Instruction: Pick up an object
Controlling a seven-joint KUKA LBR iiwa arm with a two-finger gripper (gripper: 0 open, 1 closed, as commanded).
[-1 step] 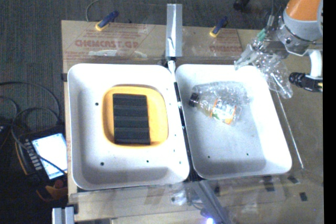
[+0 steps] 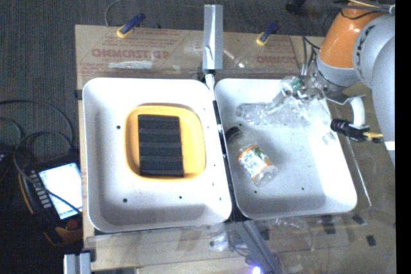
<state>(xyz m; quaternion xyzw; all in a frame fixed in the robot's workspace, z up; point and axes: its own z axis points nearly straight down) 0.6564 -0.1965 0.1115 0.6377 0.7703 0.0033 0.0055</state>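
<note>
White plastic formed both shallow bins, set side by side on the bench with their inner rims touching. Nearest the camera, in the right bin (image 2: 334,192), a small bottle (image 2: 257,162) with an orange-and-green label lay on its side near the middle of the floor, its dark cap (image 2: 232,133) pointing toward the divider between the bins. The left bin (image 2: 106,202) held a yellow tray-like object (image 2: 166,142) with a black ribbed block (image 2: 160,145) resting inside it, roughly centred and well apart from the bin walls.

Farther back in the right bin, a crumpled clear plastic item (image 2: 273,112), possibly a bag or a crushed bottle, stretched from the middle toward the far right corner. The gripper (image 2: 297,88) sat at that same far corner, right at the upper end of the clear plastic and seemingly touching it, but glare and the transparent material made it impossible to tell whether the pincer was open, closed or gripping anything. Behind it, the arm (image 2: 359,54) came in from the right, its orange band above the grey wrist.

Beyond the bins lay a brown board (image 2: 148,51) with red lettering, held by two blue-and-yellow clamps (image 2: 130,24), with a grey metal post (image 2: 212,38) standing between the bins at the back edge.
</note>
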